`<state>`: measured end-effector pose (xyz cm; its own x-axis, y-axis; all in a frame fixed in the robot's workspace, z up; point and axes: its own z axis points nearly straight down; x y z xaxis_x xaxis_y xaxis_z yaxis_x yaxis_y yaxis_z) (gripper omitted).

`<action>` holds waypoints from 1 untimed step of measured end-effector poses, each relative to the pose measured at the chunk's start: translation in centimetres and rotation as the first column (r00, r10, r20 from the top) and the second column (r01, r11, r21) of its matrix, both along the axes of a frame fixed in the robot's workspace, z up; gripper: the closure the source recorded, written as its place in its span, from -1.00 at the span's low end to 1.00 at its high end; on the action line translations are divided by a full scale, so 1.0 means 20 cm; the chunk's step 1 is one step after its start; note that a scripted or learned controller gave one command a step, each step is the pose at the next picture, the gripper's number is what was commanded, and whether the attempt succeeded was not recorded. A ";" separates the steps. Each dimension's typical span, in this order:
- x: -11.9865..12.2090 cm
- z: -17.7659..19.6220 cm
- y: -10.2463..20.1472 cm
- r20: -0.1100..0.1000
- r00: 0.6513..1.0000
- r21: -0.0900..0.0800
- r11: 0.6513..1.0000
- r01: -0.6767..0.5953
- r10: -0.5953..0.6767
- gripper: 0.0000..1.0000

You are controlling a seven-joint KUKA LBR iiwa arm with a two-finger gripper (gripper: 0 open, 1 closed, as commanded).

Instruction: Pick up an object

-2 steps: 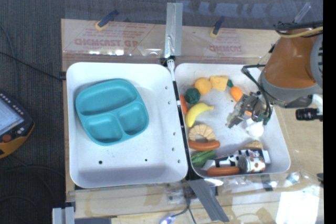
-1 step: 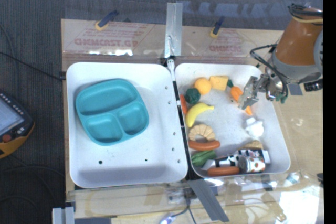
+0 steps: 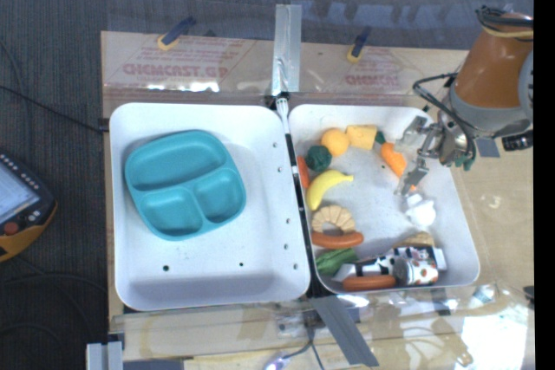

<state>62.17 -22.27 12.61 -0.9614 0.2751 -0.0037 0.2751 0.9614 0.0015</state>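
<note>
The right bin (image 3: pixel 451 212) holds toy food: an orange (image 3: pixel 334 141), a yellow chunk (image 3: pixel 363 136), a small carrot (image 3: pixel 393 159), a dark green piece (image 3: pixel 318 158), a banana (image 3: pixel 326 186), a hot dog in a bun (image 3: pixel 336 230), a green vegetable (image 3: pixel 334 260), a red sausage (image 3: pixel 368 281), a black-and-white carton (image 3: pixel 416 262) and a white lump (image 3: pixel 421 210). My gripper (image 3: pixel 411 157) hangs over the bin's upper right, fingers spread open, nothing between them. The carrot lies just left of the fingertips.
The left bin (image 3: pixel 260 256) carries a teal divided plate (image 3: pixel 184 182). A metal divider post (image 3: pixel 286 48) stands between the bins at the back. The arm's orange band (image 3: pixel 494 69) sits over the right bin's far right corner.
</note>
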 end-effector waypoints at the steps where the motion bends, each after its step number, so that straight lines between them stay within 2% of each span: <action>1: 0.06 -0.09 0.06 0.044 0.994 -0.013 0.995 0.102 -0.101 -1.00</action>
